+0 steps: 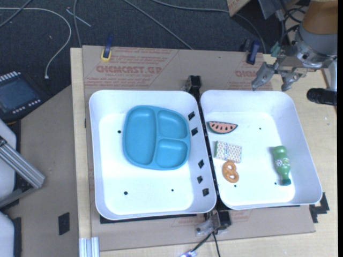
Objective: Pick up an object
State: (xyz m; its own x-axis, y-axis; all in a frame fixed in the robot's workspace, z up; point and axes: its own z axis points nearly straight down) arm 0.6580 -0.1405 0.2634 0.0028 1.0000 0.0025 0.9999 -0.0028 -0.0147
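While the pincer [276,78] hangs apart past the right bin's [300,138] far rim, the watermelon slice [222,127] sits well below-left; arm's cropped.

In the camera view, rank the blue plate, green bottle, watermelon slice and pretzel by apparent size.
1. blue plate, by far the largest
2. green bottle
3. watermelon slice, close to the bottle, so that order is unsure
4. pretzel, smallest

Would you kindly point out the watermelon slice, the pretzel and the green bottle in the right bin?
watermelon slice [222,127], camera view, on the red flesh at its middle.
pretzel [230,172], camera view, on the centre of its twisted loops.
green bottle [281,164], camera view, on the middle of its body.
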